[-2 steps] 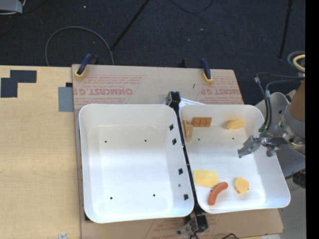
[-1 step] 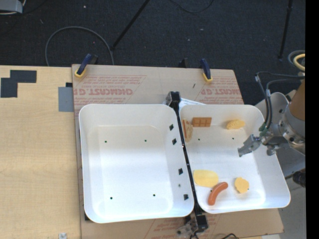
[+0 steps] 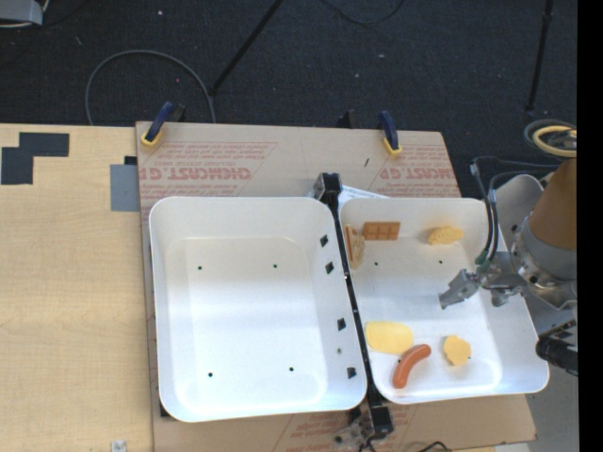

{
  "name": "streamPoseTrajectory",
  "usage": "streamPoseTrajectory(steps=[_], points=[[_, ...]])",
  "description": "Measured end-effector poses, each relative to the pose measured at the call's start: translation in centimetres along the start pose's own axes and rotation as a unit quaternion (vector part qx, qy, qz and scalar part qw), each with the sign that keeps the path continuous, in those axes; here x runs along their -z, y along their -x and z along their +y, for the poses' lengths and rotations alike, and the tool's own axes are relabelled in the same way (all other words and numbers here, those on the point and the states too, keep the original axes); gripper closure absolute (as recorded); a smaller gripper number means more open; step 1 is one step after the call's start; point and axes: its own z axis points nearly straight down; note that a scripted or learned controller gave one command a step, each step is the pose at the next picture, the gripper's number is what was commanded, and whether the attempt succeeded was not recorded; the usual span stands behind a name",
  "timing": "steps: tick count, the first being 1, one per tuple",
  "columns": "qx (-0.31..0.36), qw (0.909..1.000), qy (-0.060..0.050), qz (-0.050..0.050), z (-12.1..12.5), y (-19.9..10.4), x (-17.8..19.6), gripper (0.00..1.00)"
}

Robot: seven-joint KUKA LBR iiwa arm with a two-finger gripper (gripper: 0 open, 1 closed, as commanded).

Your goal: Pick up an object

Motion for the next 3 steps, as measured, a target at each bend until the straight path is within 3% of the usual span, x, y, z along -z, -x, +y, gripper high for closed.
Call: streamPoseTrajectory(steps=[2,3], points=[[0.000,1.0000,0.002,0.000,-0.6,-0.7,-10.0,0.00],[0.000,1.0000,0.002,0.000,-0.6,-0.7,-8.9,1.00]])
